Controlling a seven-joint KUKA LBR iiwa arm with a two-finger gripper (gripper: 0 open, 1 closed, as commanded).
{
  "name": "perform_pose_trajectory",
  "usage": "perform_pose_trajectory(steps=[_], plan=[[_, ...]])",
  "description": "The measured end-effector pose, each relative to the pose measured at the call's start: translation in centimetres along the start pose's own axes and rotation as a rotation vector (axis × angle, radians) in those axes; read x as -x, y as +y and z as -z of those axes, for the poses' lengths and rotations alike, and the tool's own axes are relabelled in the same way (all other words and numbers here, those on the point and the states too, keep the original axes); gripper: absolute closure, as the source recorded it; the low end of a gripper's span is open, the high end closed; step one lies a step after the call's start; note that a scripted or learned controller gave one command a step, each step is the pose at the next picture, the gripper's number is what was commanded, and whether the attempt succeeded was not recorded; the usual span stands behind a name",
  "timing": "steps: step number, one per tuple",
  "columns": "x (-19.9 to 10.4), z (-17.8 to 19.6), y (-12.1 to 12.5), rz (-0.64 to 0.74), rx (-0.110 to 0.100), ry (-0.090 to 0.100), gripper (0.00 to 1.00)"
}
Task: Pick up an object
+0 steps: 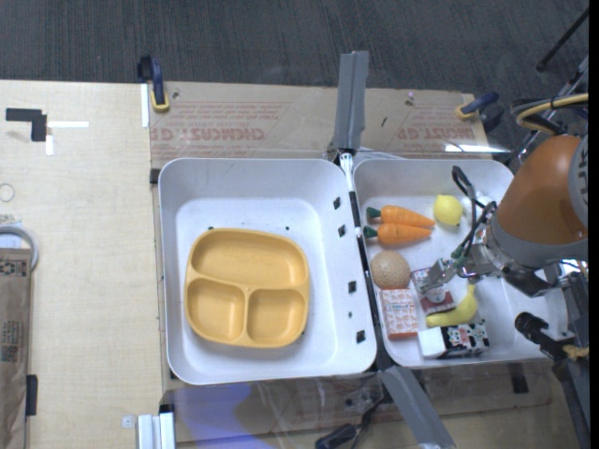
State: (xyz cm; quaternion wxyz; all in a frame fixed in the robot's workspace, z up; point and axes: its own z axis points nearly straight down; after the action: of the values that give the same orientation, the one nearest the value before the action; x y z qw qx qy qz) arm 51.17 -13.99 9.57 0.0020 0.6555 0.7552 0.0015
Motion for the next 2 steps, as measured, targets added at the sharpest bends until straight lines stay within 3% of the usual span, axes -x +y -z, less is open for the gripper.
perform_pose_trajectory(steps=[1, 2], plan=[[-3.2, -0.4, -2.6, 0.07, -0.004, 0.0, 0.0], [-0.3, -0.4, -3.4, 0.154, -0.005, 0.002, 0.0]])
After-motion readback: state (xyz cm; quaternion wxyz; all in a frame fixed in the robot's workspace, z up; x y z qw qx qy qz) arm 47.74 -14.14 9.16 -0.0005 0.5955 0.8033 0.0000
